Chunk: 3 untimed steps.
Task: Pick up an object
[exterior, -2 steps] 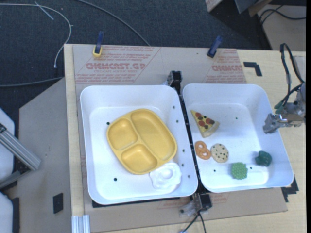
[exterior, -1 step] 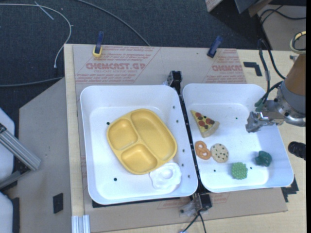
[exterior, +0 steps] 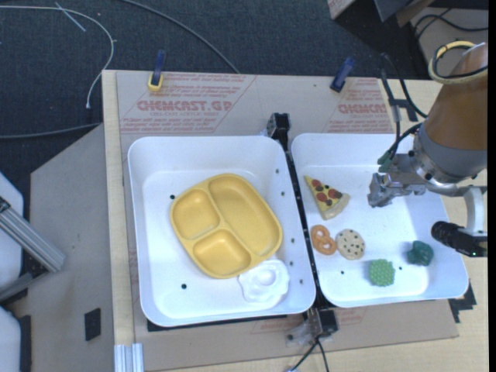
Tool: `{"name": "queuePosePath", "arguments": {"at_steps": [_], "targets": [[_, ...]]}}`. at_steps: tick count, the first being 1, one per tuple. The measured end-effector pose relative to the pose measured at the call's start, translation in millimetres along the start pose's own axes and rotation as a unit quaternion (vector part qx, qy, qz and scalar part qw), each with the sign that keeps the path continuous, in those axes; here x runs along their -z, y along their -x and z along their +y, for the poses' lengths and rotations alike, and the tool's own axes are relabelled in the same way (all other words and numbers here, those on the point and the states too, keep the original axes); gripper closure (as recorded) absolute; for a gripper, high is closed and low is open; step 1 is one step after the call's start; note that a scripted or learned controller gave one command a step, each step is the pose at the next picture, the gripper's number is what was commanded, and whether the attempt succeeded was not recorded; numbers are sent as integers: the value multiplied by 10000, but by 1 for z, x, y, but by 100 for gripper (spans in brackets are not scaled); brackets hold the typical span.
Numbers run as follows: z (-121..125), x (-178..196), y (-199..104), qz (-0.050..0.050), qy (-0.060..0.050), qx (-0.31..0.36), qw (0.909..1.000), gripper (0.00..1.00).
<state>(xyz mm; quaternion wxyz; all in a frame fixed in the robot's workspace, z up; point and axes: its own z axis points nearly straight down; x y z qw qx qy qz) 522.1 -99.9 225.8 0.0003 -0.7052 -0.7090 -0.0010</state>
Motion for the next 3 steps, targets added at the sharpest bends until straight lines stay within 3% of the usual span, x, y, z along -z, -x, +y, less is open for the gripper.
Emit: {"name": "queuePosePath", "arguments": {"at_steps": [3], "targets": [[-22,-7,-154,2,-26,-4,10000,100]]}}
